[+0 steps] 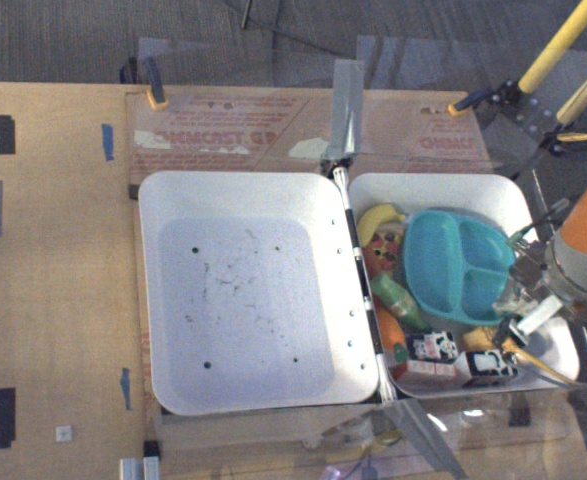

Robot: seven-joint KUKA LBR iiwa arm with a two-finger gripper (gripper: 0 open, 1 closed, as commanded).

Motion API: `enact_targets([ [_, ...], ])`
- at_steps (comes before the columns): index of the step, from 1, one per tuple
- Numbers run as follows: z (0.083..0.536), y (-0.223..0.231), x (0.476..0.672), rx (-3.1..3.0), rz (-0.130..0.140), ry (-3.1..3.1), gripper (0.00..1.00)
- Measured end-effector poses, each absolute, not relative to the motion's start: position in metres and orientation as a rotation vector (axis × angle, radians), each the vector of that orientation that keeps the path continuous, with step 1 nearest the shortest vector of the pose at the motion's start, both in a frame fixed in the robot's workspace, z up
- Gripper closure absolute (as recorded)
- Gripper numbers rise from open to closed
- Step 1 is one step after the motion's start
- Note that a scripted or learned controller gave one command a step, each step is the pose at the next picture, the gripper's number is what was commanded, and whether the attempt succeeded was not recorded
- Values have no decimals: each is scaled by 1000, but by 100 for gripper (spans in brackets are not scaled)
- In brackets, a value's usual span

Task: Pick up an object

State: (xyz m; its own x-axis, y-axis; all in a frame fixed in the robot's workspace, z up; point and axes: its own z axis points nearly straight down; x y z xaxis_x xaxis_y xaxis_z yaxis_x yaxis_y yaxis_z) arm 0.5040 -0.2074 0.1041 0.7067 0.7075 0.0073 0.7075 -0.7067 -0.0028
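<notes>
The right bin [513,193] holds a pile of objects. A teal divided plate [456,265] lies tilted on top in the middle. To its left lie a yellow banana [378,218], a small red and yellow toy [380,255] and a green bottle [398,302]. Along the bin's front sit an orange piece [393,340], a black-and-white patterned box [433,347] and a dark toy [490,365]. My gripper [526,313] hangs low at the plate's right rim, over the bin's front right part, with the orange-banded wrist [585,230] above it.
The left bin [163,198] has only specks on its floor. A flat cardboard sheet [223,133] lies behind both bins. A metal divider [358,288] runs between the bins. Yellow poles [568,28] stand at the back right.
</notes>
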Motion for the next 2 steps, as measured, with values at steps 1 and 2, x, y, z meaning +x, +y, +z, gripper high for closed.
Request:
enact_targets([
  [1,206,-215,519,-3076,4,-629,100],
  [2,206,-215,519,-3076,4,-629,0],
])
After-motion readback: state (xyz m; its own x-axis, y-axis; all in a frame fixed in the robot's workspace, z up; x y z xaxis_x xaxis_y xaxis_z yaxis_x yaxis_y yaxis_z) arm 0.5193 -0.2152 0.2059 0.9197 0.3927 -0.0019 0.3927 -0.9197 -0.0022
